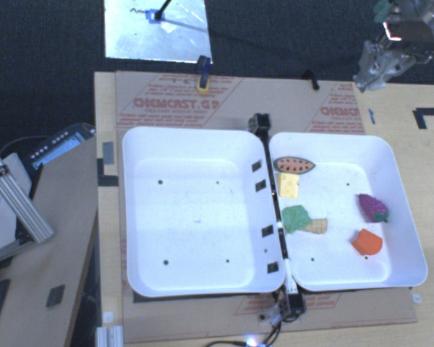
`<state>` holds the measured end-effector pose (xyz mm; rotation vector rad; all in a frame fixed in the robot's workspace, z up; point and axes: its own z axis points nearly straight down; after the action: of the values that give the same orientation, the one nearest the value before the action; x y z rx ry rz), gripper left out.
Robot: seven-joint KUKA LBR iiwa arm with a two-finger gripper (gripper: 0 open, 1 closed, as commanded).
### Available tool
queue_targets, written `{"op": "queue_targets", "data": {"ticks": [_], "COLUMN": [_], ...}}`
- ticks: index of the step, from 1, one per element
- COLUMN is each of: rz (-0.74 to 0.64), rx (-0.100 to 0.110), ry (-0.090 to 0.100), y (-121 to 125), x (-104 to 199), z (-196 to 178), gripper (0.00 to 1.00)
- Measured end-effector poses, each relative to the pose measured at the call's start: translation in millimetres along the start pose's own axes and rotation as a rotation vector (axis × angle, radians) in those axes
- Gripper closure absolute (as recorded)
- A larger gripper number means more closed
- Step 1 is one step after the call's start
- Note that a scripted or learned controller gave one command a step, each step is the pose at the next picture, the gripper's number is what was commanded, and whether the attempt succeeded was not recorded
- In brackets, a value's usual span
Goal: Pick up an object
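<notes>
The right bin (401,194) holds several small items. A brown-red oval slice with dark dots (294,165) lies near its back left corner, with a yellow block (288,186) just in front of it. A green lump (296,217) rests against a tan wedge (317,226) close to the divider. Toward the right wall lie a purple bunch (373,207) and an orange piece (367,242). My gripper (373,69) hangs high at the top right, beyond the bin's back edge and well apart from every item. Nothing shows in its grasp.
The left bin (141,215) sits beside the right one, joined by a black clipped divider (271,208). Both rest on a cardboard sheet (173,103). A shiny square plate (155,20) and a yellow clip (202,84) lie behind. A metal rail (18,201) stands at the left.
</notes>
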<state>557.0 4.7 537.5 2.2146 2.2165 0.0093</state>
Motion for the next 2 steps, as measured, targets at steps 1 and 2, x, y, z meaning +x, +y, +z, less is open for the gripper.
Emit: {"op": "queue_targets", "data": {"ticks": [1,2], "rz": [-0.008,-0.003], "rx": [0.025,-0.005], "ry": [0.002,0.004], "y": [-49.9,-71.1], "x": [50.1,36.2], "z": [147.1,28.9], "gripper": [1.00,1.00]}}
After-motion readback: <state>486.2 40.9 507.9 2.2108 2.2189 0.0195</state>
